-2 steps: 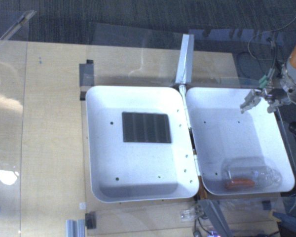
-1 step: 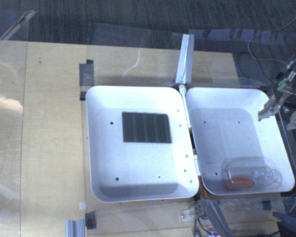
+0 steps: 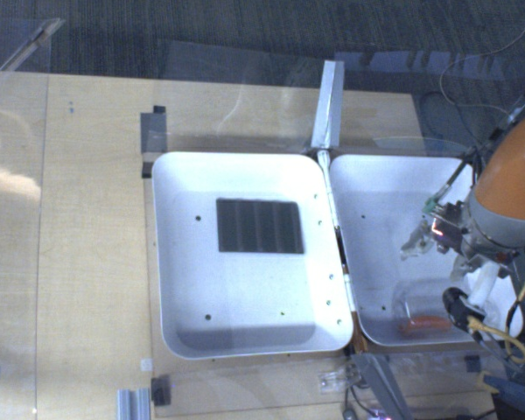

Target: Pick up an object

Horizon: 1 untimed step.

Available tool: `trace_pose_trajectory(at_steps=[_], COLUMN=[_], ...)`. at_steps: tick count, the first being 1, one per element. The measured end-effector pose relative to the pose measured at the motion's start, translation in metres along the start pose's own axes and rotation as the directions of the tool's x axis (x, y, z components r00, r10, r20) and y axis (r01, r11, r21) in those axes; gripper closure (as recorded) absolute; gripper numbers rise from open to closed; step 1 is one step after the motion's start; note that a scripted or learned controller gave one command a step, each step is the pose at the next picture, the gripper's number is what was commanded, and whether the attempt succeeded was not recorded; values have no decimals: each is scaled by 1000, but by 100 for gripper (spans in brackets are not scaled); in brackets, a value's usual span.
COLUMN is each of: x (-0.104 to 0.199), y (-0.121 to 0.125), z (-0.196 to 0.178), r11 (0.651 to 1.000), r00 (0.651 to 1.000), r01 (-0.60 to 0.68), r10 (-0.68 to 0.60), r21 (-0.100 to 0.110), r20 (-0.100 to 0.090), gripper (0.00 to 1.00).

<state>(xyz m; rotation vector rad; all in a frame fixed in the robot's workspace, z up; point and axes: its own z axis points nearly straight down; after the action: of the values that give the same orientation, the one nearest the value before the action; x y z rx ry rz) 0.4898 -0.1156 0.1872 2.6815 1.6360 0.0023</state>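
Grey robot arm with a rounded orange band [image 3: 514,175] above the wrist comes in from the right side and stands highest in the view, so it is the closest thing to the camera. Below the band, a dark wrist part carries a small red and green light. From there the two-finger gripper [image 3: 417,238] points to the left, over the right half of the right shallow white bin [image 3: 367,191]. It looks pale and blurred against the white floor, and I cannot tell if it is open or closed. Nothing is seen held in it.

In the same bin, close to the front wall, lies a small reddish-orange long object [image 3: 425,325]. A clear, see-through piece [image 3: 413,303] is just beside it or partly over it; which one I cannot tell. The gripper is above this spot in the picture and apart from both.

Black and yellow cables [image 3: 486,326] hang at the front right corner of that bin.

The left shallow white bin [image 3: 179,261] touches the right one along its side. On its floor lies a dark ribbed rectangular pad [image 3: 260,226], a little behind the middle.

Both bins rest on a light wooden bench top [image 3: 87,261]. A grey metal bar [image 3: 329,103] runs back from the place where the two bins meet. Small black brackets [image 3: 155,131] sit at the left bin's back left and front left corners.
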Motion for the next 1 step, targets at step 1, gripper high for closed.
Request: trace_pose_trajectory(at_steps=[1], x=[-18], y=[36], z=[-16], r11=[984], r00=[984], r01=[179], r10=[-179], r21=[-4], r20=[0], gripper=[0])
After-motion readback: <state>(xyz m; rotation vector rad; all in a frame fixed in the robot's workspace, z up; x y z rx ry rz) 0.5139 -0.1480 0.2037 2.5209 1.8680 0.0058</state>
